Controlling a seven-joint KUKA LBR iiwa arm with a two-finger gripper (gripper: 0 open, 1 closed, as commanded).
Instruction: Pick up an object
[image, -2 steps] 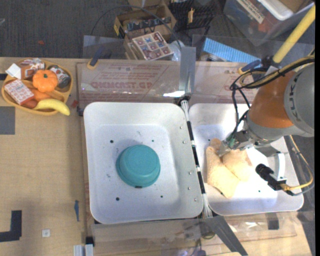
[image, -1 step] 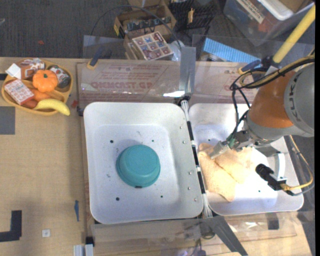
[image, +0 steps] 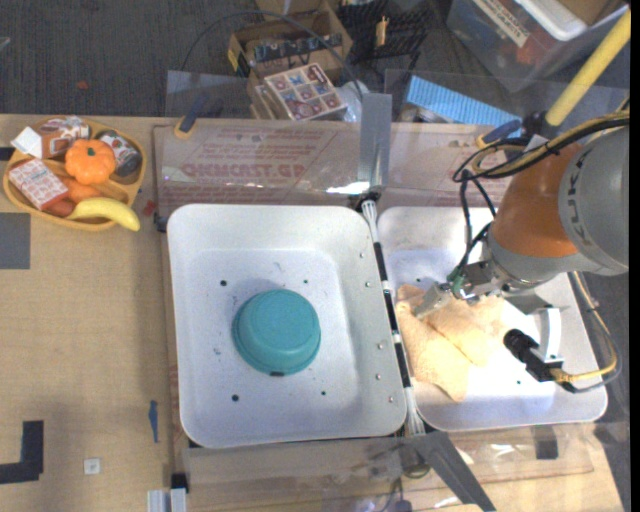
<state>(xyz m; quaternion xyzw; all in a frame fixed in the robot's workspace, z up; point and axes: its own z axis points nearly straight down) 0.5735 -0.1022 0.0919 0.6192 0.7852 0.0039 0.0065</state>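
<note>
One soft, light thing is yours to take: the tan cloth (image: 447, 340), pale yellow-beige and crumpled in folds, lying against the left wall of the right bin (image: 590, 405). It will likely sag and slip, so you should pinch a raised fold near its upper edge. The gripper (image: 440, 296) sits right at that edge; you cannot tell its opening.

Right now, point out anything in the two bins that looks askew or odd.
The tan cloth in the right bin lies crumpled against its left wall, right under the gripper. The teal bowl sits upside down in the left bin.
</note>
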